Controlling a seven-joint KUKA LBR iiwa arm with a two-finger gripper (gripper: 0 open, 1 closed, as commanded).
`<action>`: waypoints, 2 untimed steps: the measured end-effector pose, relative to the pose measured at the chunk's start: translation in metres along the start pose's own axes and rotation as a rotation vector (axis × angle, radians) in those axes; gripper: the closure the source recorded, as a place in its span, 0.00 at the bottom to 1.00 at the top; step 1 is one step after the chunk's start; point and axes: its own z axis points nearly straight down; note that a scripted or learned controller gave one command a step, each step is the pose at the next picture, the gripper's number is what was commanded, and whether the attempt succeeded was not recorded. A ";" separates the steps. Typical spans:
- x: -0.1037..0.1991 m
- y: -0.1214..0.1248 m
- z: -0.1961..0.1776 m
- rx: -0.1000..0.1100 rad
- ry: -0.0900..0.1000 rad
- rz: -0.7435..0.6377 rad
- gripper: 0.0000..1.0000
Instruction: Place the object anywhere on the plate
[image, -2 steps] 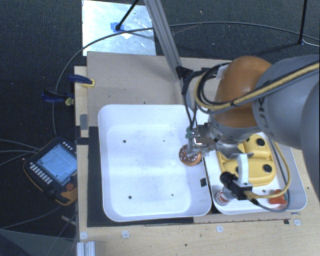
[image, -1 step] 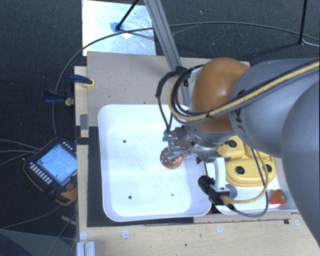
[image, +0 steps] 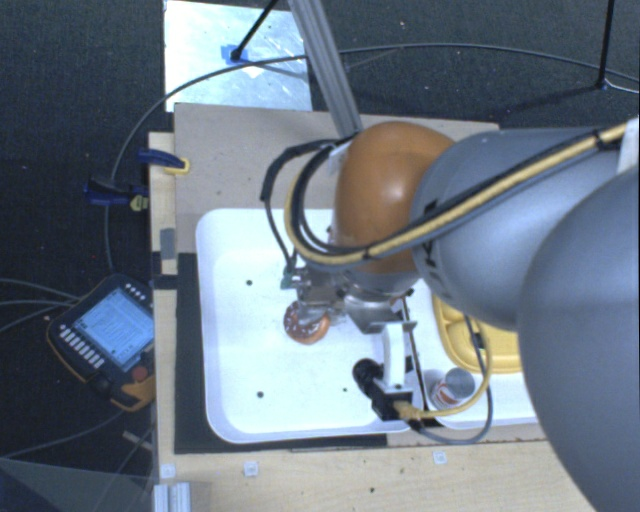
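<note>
The arm reaches in from the right and hangs low over the left white bin, its orange band covering much of the bin's upper middle. The end effector sits beneath the wrist, right at a small round brown-and-white object that looks like a doughnut-shaped piece. Wrist hardware covers the contact zone, so I cannot tell whether the end effector is clamped on the object or merely poised above it. The object appears to be at or just above the floor of the left bin, near its centre.

The yellow plate lies in the right bin, largely hidden under the arm, with a small grey cup-like item just beside its near edge.

Risks, as I judge them:
1. The grasp may be partial or missed, since a small rounded piece can slip out as the arm lifts.
2. The travel to the plate crosses the divide between the 2 bins; a low carry could clip the rims and knock the object loose.
3. A release near the plate's edge could let a round piece roll off, or land it on the grey item instead.
4. The dangling cables could snag during the swing.
</note>
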 end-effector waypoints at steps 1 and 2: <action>0.010 -0.005 0.004 0.000 -0.002 0.004 1.00; 0.010 -0.004 0.004 0.000 -0.002 0.005 0.00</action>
